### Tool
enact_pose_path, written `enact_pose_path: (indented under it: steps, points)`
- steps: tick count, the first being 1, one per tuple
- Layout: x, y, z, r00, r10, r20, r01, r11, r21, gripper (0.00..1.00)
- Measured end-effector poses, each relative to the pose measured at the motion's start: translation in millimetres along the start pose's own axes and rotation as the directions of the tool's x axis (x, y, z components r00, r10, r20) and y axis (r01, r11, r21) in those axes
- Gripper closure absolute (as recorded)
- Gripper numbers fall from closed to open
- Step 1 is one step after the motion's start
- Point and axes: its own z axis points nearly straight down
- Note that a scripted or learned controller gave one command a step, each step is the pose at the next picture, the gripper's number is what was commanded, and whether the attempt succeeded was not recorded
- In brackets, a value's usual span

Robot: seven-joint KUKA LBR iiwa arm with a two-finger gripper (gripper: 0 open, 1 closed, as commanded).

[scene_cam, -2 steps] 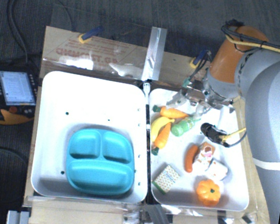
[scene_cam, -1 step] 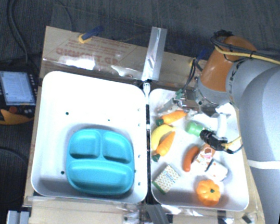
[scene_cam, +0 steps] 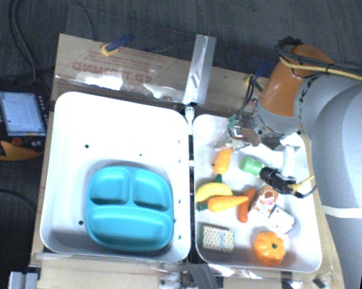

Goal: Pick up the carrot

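The carrot (scene_cam: 227, 203) is an orange tapered piece with a dark green stem end. It lies in the middle of the right bin (scene_cam: 304, 224), just below a yellow banana (scene_cam: 210, 191) and touching it. My gripper (scene_cam: 240, 131) hangs over the far left corner of that bin, well behind the carrot. A short orange piece (scene_cam: 222, 160) with a green tip lies just in front of the gripper. Nothing shows in the gripper's hold.
Around the carrot lie a red-orange stick (scene_cam: 245, 209), a white and red carton (scene_cam: 265, 203), a green piece (scene_cam: 251, 165), a small pumpkin (scene_cam: 269, 247) and a patterned box (scene_cam: 217, 238). A blue divided plate (scene_cam: 130, 208) sits in the left bin (scene_cam: 81, 131).
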Motion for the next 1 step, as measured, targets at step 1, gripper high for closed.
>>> enact_pose_path:
  steps: [1]
  points:
    - [81.2, 5.9, -86.0, 0.999, -0.048, -0.002, 0.048, 0.999, 0.0, 1.0]
